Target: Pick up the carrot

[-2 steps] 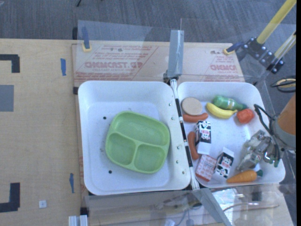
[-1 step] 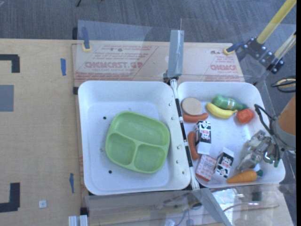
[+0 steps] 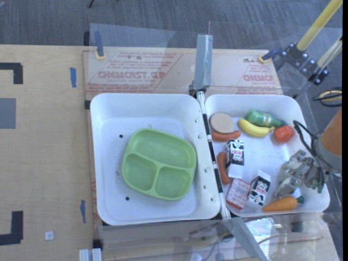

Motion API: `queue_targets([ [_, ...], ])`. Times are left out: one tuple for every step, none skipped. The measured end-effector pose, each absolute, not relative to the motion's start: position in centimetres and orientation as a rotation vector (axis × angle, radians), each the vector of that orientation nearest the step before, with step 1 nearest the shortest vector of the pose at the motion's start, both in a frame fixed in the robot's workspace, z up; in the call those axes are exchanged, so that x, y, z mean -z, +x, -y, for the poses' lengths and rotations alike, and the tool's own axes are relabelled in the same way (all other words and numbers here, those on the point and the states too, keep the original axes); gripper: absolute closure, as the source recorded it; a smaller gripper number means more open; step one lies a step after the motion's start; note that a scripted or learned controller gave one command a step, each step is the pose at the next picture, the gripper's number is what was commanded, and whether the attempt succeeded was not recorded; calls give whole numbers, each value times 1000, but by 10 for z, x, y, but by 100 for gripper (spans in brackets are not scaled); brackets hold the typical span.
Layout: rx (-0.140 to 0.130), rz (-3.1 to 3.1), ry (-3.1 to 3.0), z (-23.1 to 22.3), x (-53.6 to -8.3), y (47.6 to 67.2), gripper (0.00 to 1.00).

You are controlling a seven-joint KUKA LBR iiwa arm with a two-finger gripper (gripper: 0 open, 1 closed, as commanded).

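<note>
Left bin [image 3: 103, 145]: holds a green divided plate [image 3: 159, 163], centre of the frame.
Right bin [image 3: 304, 118]: a round tan disc [image 3: 222, 122], two sausages [image 3: 225, 136], two cow-print cartons [image 3: 236, 152], a red packet [image 3: 238, 193], a banana [image 3: 254, 128], a green bottle [image 3: 262, 117], a tomato [image 3: 283, 134].
Carrot [image 3: 281, 204]: lies flat by the right bin's lower right edge, leaf end to the right.
Gripper [image 3: 296, 177]: lower right, just above the carrot; whether the jaws are spread or closed cannot be told, and nothing shows between them.

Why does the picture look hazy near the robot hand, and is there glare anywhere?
In the camera view, light is soft and even; the gripper looks smeared, perhaps by motion, while the carrot stays fairly crisp; clear panels along the bench's top and bottom edges carry pale reflections.
</note>
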State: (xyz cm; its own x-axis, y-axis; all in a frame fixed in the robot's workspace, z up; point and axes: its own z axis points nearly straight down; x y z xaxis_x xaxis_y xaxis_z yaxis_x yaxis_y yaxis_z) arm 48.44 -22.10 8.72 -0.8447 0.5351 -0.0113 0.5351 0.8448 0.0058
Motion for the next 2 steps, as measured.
queue_targets([
  [-4,-3016,828,221,-87,485,0],
  [-4,-3015,831,221,-87,485,0],
])
